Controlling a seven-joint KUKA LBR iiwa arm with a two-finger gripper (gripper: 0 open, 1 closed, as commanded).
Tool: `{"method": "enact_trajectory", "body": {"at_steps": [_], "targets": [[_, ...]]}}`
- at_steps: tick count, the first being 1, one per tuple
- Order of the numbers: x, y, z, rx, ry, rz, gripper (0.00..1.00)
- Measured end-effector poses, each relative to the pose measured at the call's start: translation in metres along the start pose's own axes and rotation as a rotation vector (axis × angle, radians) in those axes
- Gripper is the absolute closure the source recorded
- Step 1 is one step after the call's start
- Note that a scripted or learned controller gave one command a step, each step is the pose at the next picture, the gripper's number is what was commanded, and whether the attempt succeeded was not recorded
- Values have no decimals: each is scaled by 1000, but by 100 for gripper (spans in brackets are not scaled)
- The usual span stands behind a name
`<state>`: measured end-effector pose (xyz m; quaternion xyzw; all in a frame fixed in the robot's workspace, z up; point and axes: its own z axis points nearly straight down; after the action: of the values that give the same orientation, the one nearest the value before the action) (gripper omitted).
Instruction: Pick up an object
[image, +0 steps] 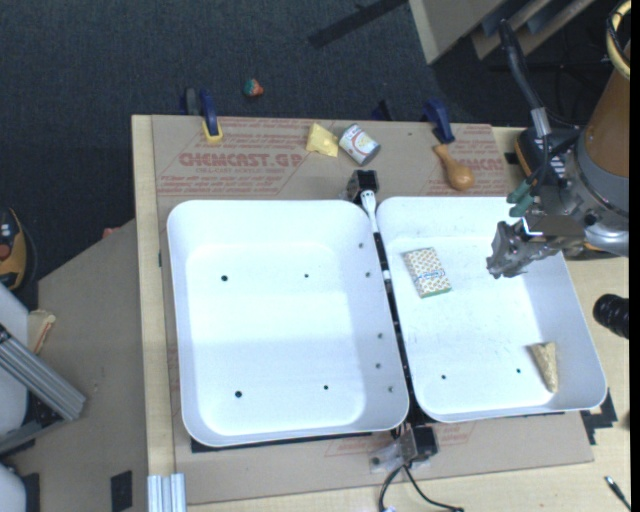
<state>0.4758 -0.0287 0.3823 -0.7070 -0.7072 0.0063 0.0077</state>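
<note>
In the right bin (480, 390) a small patterned box (426, 271) lies flat near the bin's upper left. A tan wedge-shaped piece (545, 364) rests near the bin's lower right corner. My gripper (503, 260) hangs over the right bin's upper right part, to the right of the patterned box and apart from it. Nothing shows between its dark fingers, and their spacing is not clear from this angle.
The left bin (200, 330) sits beside the right one. On the board behind the bins lie a yellow piece (322, 141), a small white box (359, 144) and a wooden pear-shaped object (456, 170). Blue clamps (209, 112) hold the board's far edge.
</note>
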Motion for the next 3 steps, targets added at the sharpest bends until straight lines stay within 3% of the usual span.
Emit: {"method": "enact_trajectory", "body": {"at_steps": [1, 2, 3], "targets": [[-23, 1, -163, -42, -4, 0, 100], [8, 3, 62, -2, -1, 0, 100], [72, 4, -14, -29, 0, -7, 100]]}}
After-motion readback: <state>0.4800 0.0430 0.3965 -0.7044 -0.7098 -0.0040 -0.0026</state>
